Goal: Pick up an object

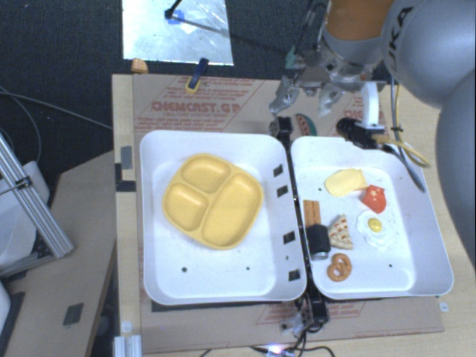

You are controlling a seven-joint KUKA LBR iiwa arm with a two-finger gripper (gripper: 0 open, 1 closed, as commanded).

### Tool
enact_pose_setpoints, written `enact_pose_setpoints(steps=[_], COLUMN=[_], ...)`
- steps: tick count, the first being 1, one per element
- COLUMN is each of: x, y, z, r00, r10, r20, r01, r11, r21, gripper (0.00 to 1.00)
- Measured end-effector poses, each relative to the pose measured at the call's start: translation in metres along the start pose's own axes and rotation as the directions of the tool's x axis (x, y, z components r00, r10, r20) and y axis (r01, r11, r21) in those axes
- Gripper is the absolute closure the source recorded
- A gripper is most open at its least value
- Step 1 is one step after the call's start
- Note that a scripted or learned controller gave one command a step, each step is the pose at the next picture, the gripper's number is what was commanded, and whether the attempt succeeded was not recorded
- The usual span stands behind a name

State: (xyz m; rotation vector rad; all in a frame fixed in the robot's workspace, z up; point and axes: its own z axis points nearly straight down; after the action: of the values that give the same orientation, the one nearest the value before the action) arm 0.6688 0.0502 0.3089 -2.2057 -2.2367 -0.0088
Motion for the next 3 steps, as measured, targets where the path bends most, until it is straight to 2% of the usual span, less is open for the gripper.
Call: enact_pose_setpoints(steps=[1, 2, 3], x=[0.1, 0.067, 0.048], y=[0.0, -0.037, -0.04], z=[0.099, 0.184, 0.12], r00=[1.0, 1.0, 1.0], r10=[0.003, 0.015, 0.015], r20=[0.001, 0.006, 0.004], r01=[-0.003, -0.015, -0.015], r11=[1.0, 1.0, 1.0], r21=[0.006, 0.012, -0.002], gripper=[0.0, 0.0, 0.0])
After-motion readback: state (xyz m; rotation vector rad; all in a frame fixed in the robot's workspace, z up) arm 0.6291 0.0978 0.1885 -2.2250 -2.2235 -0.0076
